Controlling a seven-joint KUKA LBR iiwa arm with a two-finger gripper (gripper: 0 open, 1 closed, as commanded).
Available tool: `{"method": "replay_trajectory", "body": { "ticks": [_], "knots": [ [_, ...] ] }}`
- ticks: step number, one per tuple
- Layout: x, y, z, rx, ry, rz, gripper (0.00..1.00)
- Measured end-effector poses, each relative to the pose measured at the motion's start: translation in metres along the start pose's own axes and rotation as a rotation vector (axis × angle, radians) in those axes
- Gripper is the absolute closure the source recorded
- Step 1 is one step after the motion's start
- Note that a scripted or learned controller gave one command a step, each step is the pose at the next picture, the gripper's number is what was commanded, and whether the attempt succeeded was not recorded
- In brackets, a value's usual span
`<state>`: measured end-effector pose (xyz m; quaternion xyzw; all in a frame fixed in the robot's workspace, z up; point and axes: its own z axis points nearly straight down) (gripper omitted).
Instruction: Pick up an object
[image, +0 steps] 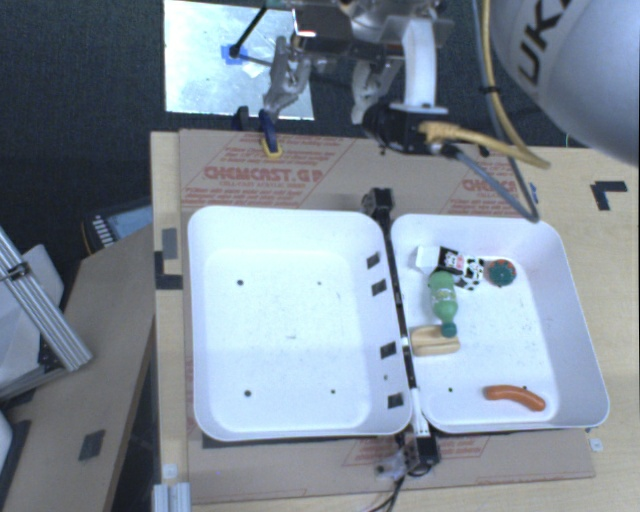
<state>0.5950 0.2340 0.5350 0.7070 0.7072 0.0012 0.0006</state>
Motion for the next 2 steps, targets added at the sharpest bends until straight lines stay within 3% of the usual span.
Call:
{"method": "replay_trajectory", "body": {
  "ticks": [2],
  "knots": [
    [0.0000, 0.0000, 0.0000, 0.000, 0.000, 0.000, 0.00]
  ]
}}
